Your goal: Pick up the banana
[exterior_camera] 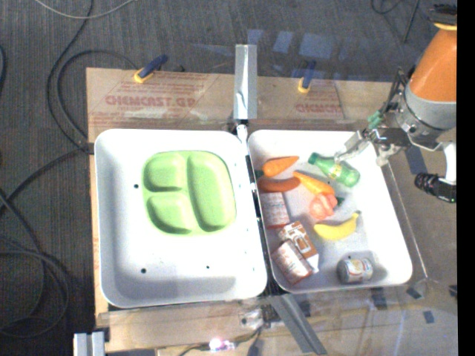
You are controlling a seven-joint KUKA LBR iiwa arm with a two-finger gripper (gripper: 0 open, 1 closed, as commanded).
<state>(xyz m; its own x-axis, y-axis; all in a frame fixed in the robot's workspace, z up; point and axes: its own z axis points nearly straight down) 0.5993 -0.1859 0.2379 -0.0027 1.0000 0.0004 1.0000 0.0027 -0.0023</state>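
The yellow banana (338, 228) lies in the right bin (397, 236), right of its middle, curving up towards the right wall. My gripper (369, 148) hangs over the bin's far right corner, well beyond the banana. Its fingers stand open with nothing between them. The left fingertip (352, 148) is just above a green bottle (335, 169).
Around the banana lie a red pepper (321, 206), two carrots (280, 166), a reddish sausage (276, 185), small cartons (295, 252) and a can (356, 268). The left bin (119, 258) holds a green divided tray (189, 191).
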